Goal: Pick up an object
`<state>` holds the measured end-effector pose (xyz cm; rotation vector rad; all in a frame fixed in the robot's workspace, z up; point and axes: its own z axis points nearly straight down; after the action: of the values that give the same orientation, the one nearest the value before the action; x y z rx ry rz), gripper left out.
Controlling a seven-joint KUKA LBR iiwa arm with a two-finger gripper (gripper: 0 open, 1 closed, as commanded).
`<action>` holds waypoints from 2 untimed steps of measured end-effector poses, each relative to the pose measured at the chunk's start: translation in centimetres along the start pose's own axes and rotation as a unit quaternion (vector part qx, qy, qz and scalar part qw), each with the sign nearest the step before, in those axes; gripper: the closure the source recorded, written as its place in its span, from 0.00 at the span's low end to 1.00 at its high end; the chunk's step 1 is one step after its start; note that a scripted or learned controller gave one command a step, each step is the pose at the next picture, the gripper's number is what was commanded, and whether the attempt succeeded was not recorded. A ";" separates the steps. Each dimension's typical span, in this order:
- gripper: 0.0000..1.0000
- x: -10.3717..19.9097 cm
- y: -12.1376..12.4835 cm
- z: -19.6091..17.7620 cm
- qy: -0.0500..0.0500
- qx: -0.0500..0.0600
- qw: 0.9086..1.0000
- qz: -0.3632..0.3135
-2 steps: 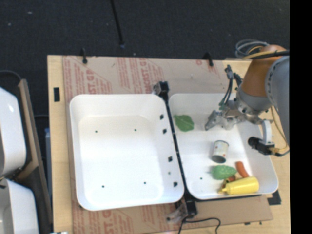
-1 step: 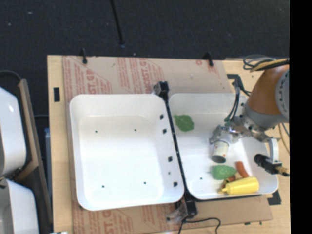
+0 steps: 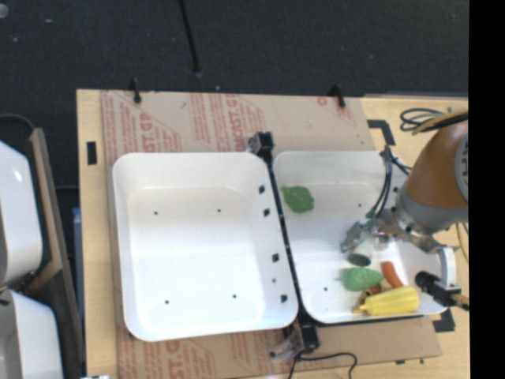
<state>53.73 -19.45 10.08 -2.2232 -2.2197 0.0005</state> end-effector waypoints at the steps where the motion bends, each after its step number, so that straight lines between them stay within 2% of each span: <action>1: 0.00 -0.6 -2.9 0.0 0.000 0.000 1.000 0.030; 2: 0.00 -0.6 -2.8 0.0 0.000 -0.001 1.000 0.029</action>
<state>50.90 -20.03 10.08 -2.2883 -2.1539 -0.0008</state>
